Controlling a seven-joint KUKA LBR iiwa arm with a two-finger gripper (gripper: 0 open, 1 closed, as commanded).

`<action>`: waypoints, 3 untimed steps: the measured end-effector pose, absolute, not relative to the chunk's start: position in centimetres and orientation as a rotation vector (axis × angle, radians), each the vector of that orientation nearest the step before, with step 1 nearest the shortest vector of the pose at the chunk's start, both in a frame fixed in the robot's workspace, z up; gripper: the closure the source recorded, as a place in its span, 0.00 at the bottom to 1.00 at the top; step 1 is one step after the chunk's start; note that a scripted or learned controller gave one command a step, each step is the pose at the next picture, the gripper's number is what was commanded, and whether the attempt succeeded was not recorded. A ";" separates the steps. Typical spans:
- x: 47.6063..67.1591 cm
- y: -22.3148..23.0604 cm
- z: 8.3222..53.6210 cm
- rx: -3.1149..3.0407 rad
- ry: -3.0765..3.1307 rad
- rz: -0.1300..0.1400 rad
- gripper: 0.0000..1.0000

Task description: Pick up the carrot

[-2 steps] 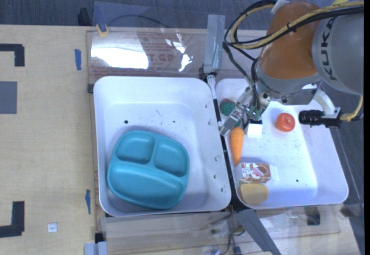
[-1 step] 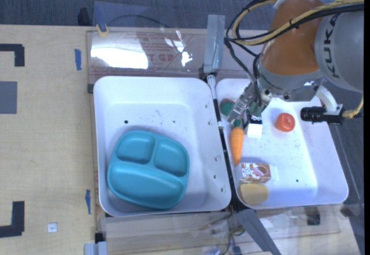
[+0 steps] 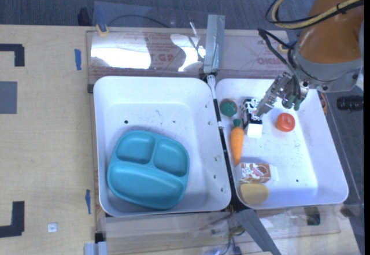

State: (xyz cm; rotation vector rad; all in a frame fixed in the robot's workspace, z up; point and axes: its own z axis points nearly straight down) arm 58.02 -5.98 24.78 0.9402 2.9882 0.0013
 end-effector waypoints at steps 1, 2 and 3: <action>56.7 -1.1 25.8 1.832 2.548 0.004 1.00; 51.4 2.2 18.2 2.090 2.353 -0.007 1.00; 49.2 -6.6 19.8 1.931 2.478 -0.003 1.00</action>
